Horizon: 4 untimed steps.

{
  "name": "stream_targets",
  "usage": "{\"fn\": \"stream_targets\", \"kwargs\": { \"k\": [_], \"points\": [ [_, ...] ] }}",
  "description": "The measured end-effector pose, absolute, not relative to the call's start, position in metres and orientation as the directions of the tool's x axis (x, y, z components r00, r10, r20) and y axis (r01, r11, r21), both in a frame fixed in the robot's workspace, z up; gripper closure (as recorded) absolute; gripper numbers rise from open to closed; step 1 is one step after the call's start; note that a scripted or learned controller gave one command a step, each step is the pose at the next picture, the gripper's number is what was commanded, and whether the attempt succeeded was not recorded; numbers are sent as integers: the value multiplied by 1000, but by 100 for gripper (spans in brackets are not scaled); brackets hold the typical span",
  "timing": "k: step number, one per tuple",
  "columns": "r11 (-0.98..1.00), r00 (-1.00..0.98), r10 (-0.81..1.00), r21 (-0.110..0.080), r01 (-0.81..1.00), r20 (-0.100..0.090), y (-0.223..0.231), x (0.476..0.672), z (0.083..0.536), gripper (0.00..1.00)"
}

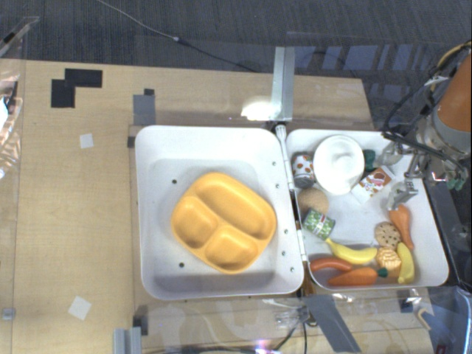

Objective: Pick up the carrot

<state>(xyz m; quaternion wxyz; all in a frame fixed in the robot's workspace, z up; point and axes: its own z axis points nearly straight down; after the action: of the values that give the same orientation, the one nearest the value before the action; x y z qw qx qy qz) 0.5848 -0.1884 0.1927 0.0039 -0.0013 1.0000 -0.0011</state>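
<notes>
Here, two white bins sit side by side. Far left of the pincer, the left bin [155,198] holds one yellow three-part plate [223,220]. The right bin [441,260] holds one white bowl [338,164], two cans [302,169], two bananas [352,253], two cookies [386,234] and one carrot [402,223], which lies just below the pincer [405,185]. Whether the pincer's fingers are spread or pressed together cannot be told; nothing shows between them.

A robotics lab is indicated: two white bins [147,198] are fixed on a wooden worktop [66,220], with cables [402,105] seen above them.
</notes>
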Motion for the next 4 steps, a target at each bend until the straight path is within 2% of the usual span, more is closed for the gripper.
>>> {"fn": "stream_targets", "kwargs": {
  "k": [1, 2, 3, 4],
  "points": [
    [998, -997, 69, -3, 69, -17, -195, 588, 90, 0],
    [998, -998, 61, -3, 61, -24, -193, 591, 103, 100],
    [991, -991, -133, -2, -133, -7, -178, 492, 100, 100],
    [869, -869, 495, 3, 495, -10, -166, 520, 176, 100]
  ]
}}
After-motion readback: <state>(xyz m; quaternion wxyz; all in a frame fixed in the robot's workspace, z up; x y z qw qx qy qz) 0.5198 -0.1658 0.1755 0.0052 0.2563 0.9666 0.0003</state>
